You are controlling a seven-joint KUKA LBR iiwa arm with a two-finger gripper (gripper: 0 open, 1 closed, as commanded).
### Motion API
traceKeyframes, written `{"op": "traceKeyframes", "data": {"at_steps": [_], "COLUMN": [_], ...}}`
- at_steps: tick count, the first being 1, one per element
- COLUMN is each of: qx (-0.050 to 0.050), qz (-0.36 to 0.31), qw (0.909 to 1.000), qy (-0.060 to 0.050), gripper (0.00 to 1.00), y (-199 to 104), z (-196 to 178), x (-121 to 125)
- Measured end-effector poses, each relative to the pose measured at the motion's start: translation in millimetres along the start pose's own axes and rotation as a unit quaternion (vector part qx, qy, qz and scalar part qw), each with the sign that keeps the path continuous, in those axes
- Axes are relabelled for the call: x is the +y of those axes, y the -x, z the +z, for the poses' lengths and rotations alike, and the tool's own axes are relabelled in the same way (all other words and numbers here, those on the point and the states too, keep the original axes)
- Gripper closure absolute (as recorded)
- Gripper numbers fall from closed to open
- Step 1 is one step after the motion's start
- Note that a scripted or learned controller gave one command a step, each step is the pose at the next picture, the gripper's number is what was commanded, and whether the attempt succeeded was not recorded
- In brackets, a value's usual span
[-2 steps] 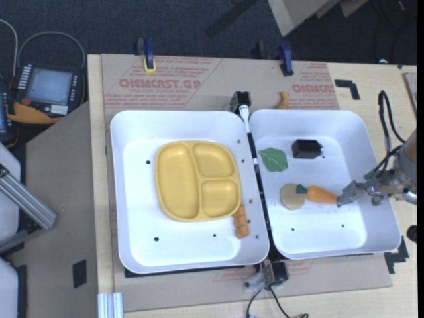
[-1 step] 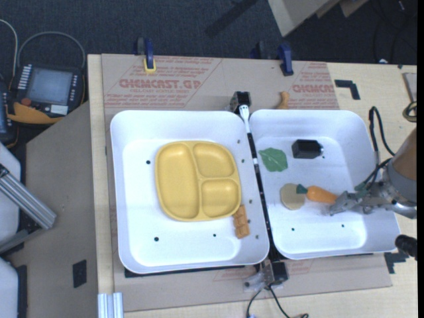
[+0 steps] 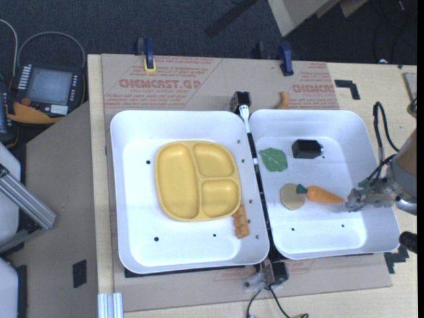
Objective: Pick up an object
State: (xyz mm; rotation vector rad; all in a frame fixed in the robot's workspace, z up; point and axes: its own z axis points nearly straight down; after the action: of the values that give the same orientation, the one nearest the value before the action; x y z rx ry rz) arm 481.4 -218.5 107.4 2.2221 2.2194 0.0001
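The pincer (image 3: 352, 203) sits low in the right bin, near that bin's right wall, and from where I stand I cannot tell how it is set; nothing shows in its grip. Going from the left: the left bin (image 3: 132, 177) holds a yellow divided plate (image 3: 197, 179) at its middle, and a small brown piece of toy food (image 3: 241, 223) lies just off the plate's lower right corner, near the seam between the bins. Across the seam, the right bin (image 3: 318, 237) has a green leaf-shaped piece (image 3: 273, 159) near its left side, a small black block (image 3: 307, 149) just to the right of that, and below them a tan round disc (image 3: 291, 197) with an orange carrot (image 3: 323, 195) lying flat beside it, its green end against the disc and its tip pointing right. The carrot's tip lies just beside the pincer, so I take the carrot as the likely target, though I cannot say they touch. Judged from this, the pick is not done: every object rests on a bin floor, and the closing and lifting are left. The arm (image 3: 405, 177) comes in from the right edge over the bench (image 3: 199, 78), only its wrist end in sight, bent low with the pincer reaching leftward along the bin floor.
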Motion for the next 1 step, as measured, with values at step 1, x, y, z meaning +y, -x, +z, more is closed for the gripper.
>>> {"op": "traceKeyframes", "data": {"at_steps": [1], "qx": [-0.002], "qz": [-0.001], "qw": [1.0000], "qy": [0.003], "gripper": [1.00], "y": [4.9], "z": [-56.0], "x": [10.5]}}
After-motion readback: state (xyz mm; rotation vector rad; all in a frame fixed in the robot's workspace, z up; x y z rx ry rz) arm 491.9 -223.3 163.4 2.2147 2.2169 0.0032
